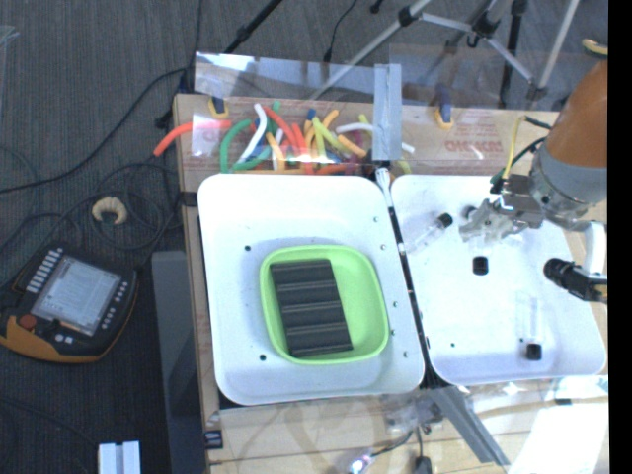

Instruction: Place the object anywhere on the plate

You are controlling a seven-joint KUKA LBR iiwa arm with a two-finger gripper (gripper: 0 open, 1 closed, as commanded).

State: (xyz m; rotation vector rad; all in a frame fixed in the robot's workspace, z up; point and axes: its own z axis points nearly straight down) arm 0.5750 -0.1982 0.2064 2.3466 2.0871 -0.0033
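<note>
A dark ribbed rectangular block (311,307) fills the middle of the green plastic plate (371,294), leaving only its rim bare. The shallow white left bin (229,275) has open floor around the plate. In the shallow white right bin (568,339), small black pieces (480,264) lie scattered.

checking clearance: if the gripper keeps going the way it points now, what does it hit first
Probably the bare floor of the right bin: the gripper seems to point downward above it, though depth is unclear from this slanted view.

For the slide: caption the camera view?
Dark ridged block lies on the green plate in the left bin; hand over right bin.
</note>
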